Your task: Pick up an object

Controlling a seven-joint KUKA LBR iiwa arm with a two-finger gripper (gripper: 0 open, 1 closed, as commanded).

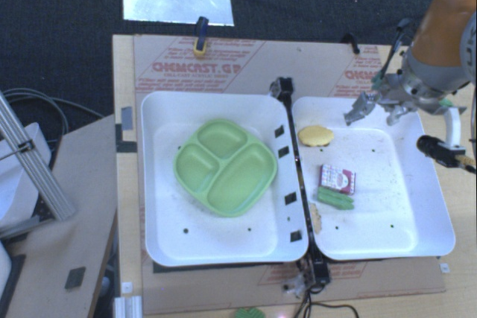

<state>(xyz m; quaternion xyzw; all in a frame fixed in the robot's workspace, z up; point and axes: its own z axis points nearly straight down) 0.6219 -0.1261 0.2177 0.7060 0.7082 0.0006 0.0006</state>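
Printed in red on the brown sheet (pixel 223 59) over the bench (pixel 82 160): "CHEMCAST GP", partly readable, repeated at 1 o'clock. In the left bin (pixel 160 234), a green three-compartment plate (pixel 226 167). In the right bin (pixel 425 234): yellow round piece (pixel 316 135) at 11 o'clock; small red-and-white packet (pixel 337 179), print too small to read, near centre; green pod (pixel 335 199) just below, long axis running 10 to 4 o'clock. Hand (pixel 376 109) over the bin's 12 o'clock rim, fingers apart, gripping nothing.
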